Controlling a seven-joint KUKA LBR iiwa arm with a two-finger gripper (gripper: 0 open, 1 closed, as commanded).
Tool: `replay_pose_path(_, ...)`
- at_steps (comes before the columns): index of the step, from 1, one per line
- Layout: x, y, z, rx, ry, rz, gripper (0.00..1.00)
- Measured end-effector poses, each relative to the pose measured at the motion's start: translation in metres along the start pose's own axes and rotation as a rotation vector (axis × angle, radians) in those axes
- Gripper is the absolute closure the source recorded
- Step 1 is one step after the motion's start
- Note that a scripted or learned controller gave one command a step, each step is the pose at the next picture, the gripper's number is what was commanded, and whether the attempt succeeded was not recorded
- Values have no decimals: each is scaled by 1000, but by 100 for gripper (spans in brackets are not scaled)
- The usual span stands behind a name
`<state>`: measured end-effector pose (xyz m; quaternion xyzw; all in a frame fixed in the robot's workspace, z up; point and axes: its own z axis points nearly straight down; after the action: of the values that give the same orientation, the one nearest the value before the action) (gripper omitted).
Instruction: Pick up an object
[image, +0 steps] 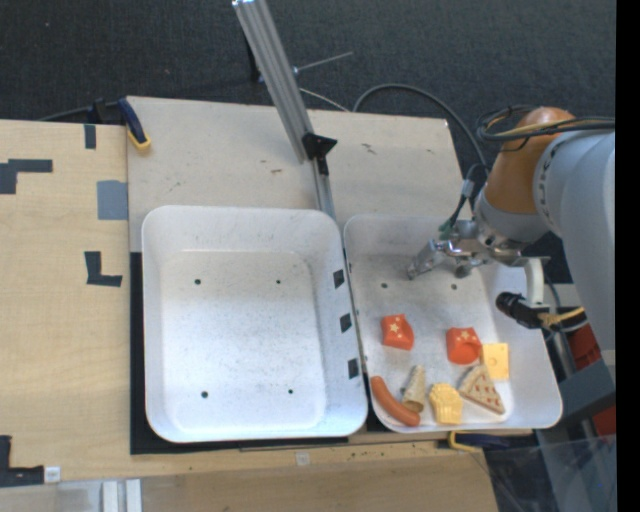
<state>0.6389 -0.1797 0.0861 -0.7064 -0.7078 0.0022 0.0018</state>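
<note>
The metal two-finger gripper (418, 268) hangs over the upper part of the shallow white right-hand bin (372, 240), its tips pointing toward the wall shared with the left bin; whether it is open or closed cannot be told at this size, and nothing shows between its tips. Every candidate lies nearer the bin's front rim than the tool does: closest is the small red block with a yellow spot (397, 331), then the red rounded toy piece (462, 345) with the yellow cheese-like cube (495, 359) touching its side. At the front rim crowd the orange-red toy sausage (395, 401), the pale ribbed cone-shaped piece (413, 386), the yellow corn-like lump (445, 403) and the tan wedge resembling a sandwich slice (482, 391). That crowding likely makes them awkward, since fingers would meet neighbours or the rim. The spotted block, well apart from the others with bare floor around it, looks easiest. The large white left-hand bin (155, 240) offers room, probably for setting down.
</note>
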Motion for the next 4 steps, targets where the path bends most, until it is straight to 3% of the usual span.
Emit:
replay_pose_path(1,1,1,-14,-4,-1,-1,100)
replay_pose_path(4,4,-3,-154,-11,-1,1,100)
